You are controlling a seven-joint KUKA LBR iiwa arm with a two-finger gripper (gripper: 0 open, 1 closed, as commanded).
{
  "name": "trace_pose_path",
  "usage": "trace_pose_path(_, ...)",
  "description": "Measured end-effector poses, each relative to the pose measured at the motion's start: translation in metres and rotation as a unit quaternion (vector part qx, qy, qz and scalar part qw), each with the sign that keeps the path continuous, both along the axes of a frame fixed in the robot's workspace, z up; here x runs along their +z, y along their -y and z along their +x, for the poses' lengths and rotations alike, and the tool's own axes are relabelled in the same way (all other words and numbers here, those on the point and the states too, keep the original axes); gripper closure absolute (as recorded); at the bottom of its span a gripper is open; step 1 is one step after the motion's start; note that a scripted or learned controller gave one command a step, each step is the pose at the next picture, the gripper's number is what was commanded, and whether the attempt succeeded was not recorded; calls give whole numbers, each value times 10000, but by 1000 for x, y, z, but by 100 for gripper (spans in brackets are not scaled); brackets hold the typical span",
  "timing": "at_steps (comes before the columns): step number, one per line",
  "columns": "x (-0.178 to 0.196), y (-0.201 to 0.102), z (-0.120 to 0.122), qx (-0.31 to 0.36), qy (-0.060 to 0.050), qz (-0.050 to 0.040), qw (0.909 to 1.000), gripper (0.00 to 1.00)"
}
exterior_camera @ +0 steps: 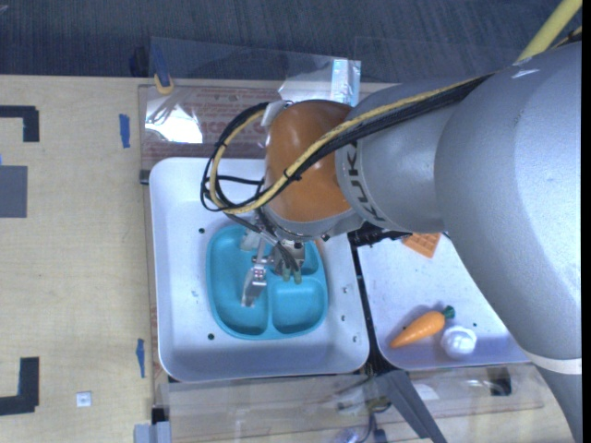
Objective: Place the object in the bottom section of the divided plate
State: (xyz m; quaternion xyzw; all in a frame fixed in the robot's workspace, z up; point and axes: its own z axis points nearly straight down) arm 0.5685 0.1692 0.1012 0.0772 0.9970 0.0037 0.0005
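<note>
The grey KUKA arm (480, 155) reached in from the right and filled the upper right of the view, its orange band (305, 169) sitting over the far edge of the left bin (175, 247). Yellow and black cables (231, 169) looped off the wrist toward the bin's far left corner. Below the band the gripper (268, 270) hung over the blue divided plate (226, 289), which lay in the middle of the left bin. Metal parts of the gripper pointed down at the ridge between the plate's sections, but whether its fingers stood apart or together could not be made out, and nothing could be seen held there.

A toy carrot (420, 328), orange with a green tip, lay in the right bin (406, 275) near its front edge, well apart from the plate. A small white round object (459, 341) rested just beside the carrot's green end. An orange patch (423, 244) showed at the arm's lower rim near the right bin's far edge; what it was could not be told. Clear plastic sheeting (305, 77) lay crumpled beyond the left bin's far edge.
</note>
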Motion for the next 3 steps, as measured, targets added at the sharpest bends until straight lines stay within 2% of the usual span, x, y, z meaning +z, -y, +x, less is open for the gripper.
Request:
trace_pose_path(1, 135, -13, -61, -1672, 11, -16, 9859, 0)
trace_pose_path(2, 224, 130, -88, -3054, 10, -26, 9522, 0)
trace_pose_path(3, 186, 57, -8, -1660, -3, -27, 9861, 0)
